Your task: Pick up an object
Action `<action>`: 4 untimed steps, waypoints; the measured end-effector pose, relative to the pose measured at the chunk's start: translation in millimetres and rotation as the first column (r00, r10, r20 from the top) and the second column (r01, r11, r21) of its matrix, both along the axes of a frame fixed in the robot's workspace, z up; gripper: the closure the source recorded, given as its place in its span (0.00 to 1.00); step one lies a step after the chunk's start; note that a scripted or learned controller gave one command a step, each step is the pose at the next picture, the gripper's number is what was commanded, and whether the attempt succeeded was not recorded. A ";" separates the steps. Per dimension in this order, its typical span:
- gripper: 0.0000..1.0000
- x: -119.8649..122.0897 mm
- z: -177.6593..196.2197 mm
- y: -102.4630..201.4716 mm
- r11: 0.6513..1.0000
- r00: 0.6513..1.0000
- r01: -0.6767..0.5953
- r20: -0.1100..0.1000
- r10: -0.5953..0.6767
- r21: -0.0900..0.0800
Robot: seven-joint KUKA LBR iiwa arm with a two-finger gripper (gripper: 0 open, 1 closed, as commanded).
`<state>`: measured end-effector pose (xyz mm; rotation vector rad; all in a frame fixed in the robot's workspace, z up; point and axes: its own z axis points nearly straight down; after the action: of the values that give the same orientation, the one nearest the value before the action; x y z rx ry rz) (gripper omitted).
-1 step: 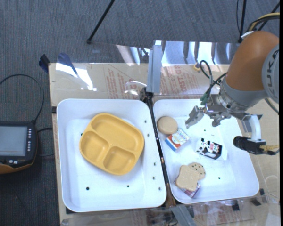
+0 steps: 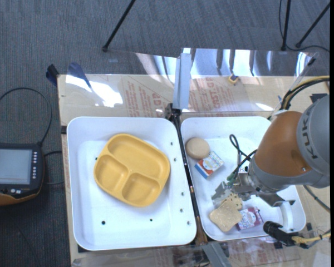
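The grey arm with its orange band (image 2: 281,146) is reaching in from the right and hanging low over the right-hand shallow white bin (image 2: 250,122), its wrist covering much of that bin's right half. The two-finger gripper (image 2: 232,192) is sitting just at the upper edge of a flat tan slice shaped like toast (image 2: 226,214); whether it is wide, narrow or clamped on anything cannot be told, since the metal parts are blurring together under the wrist. The toast-like slice is lying flat near the front edge of the right bin, its long axis running on a slant from lower left to upper right, with the upper right corner pointing toward the gripper. Just beside it on the right a small pink and white packet (image 2: 250,218) is lying, touching or nearly touching the slice. Farther back in the same bin a round beige egg-like ball (image 2: 197,147) is resting close to the left wall, and a small white box with red and blue print (image 2: 210,164) is lying just beside it, tilted. The left-hand white bin (image 2: 83,216) is holding a yellow plastic plate with three compartments (image 2: 132,169), sitting flat and turned at a slant.
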<state>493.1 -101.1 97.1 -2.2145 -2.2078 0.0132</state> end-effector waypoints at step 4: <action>0.00 50.3 -9.1 13.2 0.940 0.940 0.340 0.016 -0.340 -0.004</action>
<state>543.3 -88.0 87.9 -2.5737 -1.8001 -0.0003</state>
